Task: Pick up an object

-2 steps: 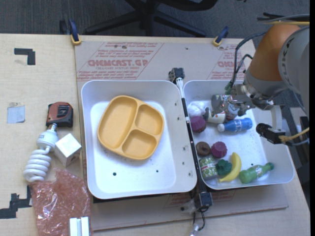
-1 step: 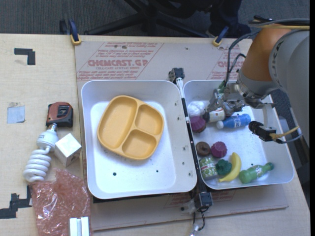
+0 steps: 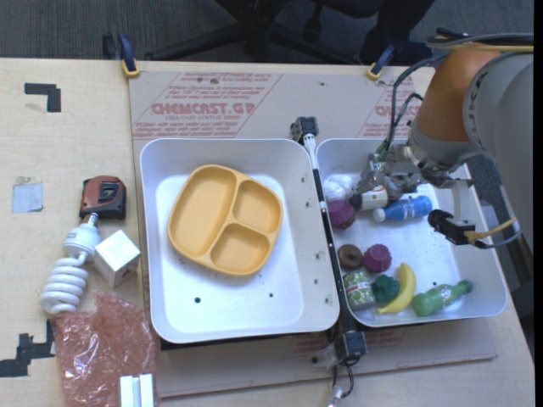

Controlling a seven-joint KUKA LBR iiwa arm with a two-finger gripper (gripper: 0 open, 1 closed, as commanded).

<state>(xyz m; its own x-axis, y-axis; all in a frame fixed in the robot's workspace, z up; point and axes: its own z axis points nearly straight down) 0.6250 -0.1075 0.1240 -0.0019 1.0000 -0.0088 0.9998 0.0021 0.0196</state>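
My gripper (image 3: 378, 179) hangs low over the back left part of the right bin (image 3: 479, 257), under the orange wrist band. Right below it lie a small white bottle with a dark cap (image 3: 372, 200) and a blue bottle (image 3: 405, 210). A white lump (image 3: 339, 185) and a purple ball (image 3: 342, 214) sit just left of the gripper. Farther forward are a brown donut (image 3: 349, 255), a purple fruit (image 3: 377, 258), a banana (image 3: 404, 287), a green bottle (image 3: 441, 295), a green leafy toy (image 3: 386, 288) and a small can (image 3: 358, 288).
The left bin (image 3: 170, 299) holds a yellow divided plate (image 3: 225, 219). A black divider with clamps (image 3: 321, 210) runs between the bins. Left of the bins lie a tape measure (image 3: 103, 197), a spiral bulb (image 3: 69, 270), a white cube (image 3: 117, 257) and a red mesh bag (image 3: 97, 346).
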